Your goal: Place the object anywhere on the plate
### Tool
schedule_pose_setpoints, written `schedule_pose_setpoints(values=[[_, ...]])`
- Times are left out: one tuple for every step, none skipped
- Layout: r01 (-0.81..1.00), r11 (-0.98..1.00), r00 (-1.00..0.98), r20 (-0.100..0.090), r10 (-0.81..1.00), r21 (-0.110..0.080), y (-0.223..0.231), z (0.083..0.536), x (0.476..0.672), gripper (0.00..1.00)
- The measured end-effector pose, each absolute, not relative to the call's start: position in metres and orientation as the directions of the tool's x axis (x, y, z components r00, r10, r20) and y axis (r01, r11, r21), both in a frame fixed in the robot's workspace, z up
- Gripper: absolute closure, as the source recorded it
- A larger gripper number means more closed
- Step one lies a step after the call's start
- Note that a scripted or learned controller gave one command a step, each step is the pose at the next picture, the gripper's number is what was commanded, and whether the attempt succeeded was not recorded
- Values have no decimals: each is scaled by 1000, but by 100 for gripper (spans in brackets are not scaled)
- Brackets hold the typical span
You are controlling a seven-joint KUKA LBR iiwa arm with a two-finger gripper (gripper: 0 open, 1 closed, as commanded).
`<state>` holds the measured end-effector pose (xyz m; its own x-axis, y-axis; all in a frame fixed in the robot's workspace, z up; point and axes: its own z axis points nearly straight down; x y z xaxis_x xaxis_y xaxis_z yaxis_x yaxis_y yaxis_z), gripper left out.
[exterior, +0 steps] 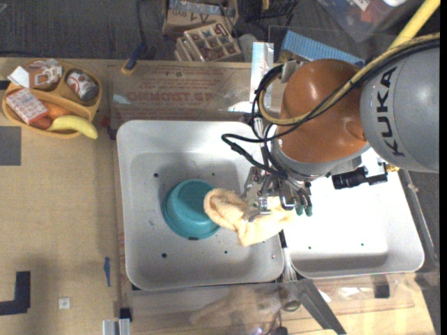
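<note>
Camera view: my jaws (262,204) clamp the yellow cloth (241,218), draped at the teal plate's (187,211) three-o'clock rim; release now, it may slide off.

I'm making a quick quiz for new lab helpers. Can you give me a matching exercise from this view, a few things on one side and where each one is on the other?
Things:
1. teal plate
2. yellow cloth
3. banana
4. gripper

Places:
A. in the tray of toy food at the bench's far left corner
B. over the right edge of the left bin, by the cloth
C. on the floor of the left bin
D. draped from the plate's right rim toward the divide between the bins

Pairs: 1-C, 2-D, 3-A, 4-B
</note>
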<state>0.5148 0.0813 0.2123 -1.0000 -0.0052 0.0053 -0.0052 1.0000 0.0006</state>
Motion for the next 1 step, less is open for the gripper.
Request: schedule_pose_setpoints(values=[[-6,1000,-1000,6,-6,0,134,205,508,100]])
